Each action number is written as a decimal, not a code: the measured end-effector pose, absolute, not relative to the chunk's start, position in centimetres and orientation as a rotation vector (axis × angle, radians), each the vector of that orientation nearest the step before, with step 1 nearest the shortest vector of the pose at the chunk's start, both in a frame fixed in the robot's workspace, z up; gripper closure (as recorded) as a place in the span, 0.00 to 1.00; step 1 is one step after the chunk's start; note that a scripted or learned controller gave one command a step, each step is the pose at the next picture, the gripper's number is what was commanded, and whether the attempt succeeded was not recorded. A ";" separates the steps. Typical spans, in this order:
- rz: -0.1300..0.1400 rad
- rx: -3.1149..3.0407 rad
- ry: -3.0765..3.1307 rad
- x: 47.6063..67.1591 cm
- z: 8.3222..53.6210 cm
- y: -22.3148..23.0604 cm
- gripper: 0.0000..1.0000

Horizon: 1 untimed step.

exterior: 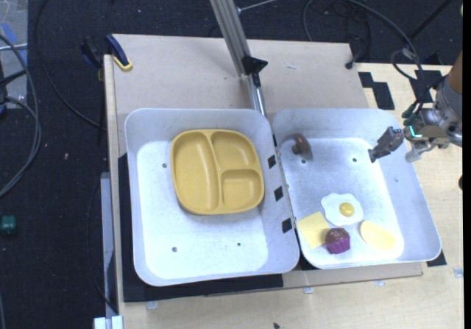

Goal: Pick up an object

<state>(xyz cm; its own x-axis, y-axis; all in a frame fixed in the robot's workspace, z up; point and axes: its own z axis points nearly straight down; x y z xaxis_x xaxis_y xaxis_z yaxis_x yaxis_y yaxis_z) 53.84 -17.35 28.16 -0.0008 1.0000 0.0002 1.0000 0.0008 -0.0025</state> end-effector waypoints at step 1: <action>0.001 -2.220 -2.223 53.9 28.3 -17.3 0.00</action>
<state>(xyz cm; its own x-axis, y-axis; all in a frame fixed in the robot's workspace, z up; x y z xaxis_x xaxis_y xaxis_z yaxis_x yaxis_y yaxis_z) 53.90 -17.35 28.26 -0.0012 1.0000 -0.0004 1.0000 0.0012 -0.0001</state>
